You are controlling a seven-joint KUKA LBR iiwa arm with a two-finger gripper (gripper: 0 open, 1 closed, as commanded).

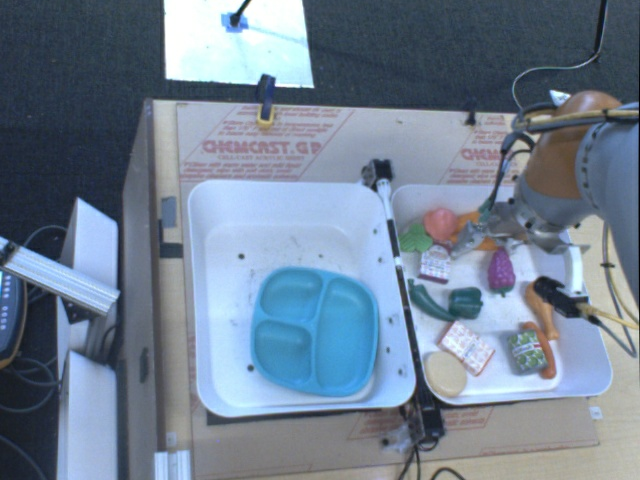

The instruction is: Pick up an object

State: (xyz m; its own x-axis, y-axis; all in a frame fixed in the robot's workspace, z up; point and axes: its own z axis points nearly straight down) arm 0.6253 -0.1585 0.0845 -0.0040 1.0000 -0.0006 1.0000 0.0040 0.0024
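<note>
Over the right bin [598, 370], toward its 12 o'clock rim, the gripper [478, 240] hangs low; whether it is released or clenched cannot be told. A pink round toy [441, 222] sits just at its 9 o'clock, a purple eggplant [501, 269] at its 5 o'clock. Crowding the floor are a green pepper [447, 302], a small carton [435, 265], a carrot [541, 330], a patterned packet [466, 346] and a tan disc [446, 374]. At 9 o'clock, the left bin [215, 268] holds a blue divided tray [314, 330].
</note>
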